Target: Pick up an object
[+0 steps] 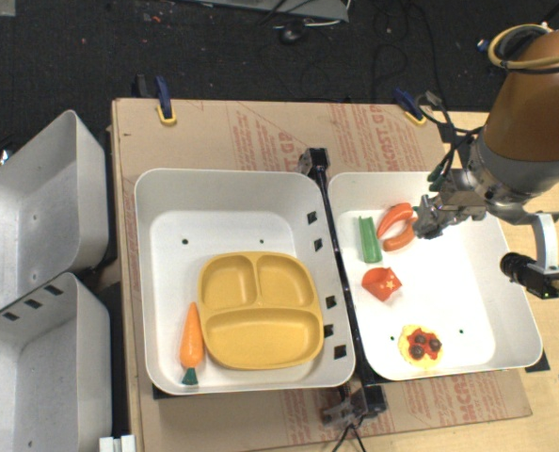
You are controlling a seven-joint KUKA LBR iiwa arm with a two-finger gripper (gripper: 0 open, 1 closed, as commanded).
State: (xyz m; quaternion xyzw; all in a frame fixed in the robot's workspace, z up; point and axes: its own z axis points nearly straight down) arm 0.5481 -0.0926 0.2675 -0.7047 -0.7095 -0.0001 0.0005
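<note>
Bench seen from above at a slant, carrying two shallow white bins side by side on a brown board. The right bin [505, 281] holds the loose pieces, which suggests it is the picking side. The left bin [167, 252] holds a yellow divided plate [261, 311] near its front edge, with a toy carrot [192, 339] lying just beside the plate's left rim, tip toward the back.

The arm reaches in from the right, and its gripper [430, 222] sits low over the back half of the right bin, right beside an orange curved piece [396, 226], touching or nearly touching its right end. That closeness reads as an approach on this piece, so it is probably the thing to be picked. It looks like a bent, glossy orange-red toy, perhaps a pepper or a sausage, lying flat on the bin floor with its ends toward the bin's middle. It is not seen lifted. Whether the gripper is released or clenched cannot be told from this angle.

Just left of the orange piece lies a green stick [369, 238], running front to back near the bin's left wall. Nearer the front sits a red chunk [382, 283], and by the front edge a small yellow round with dark spots [421, 344]
</note>
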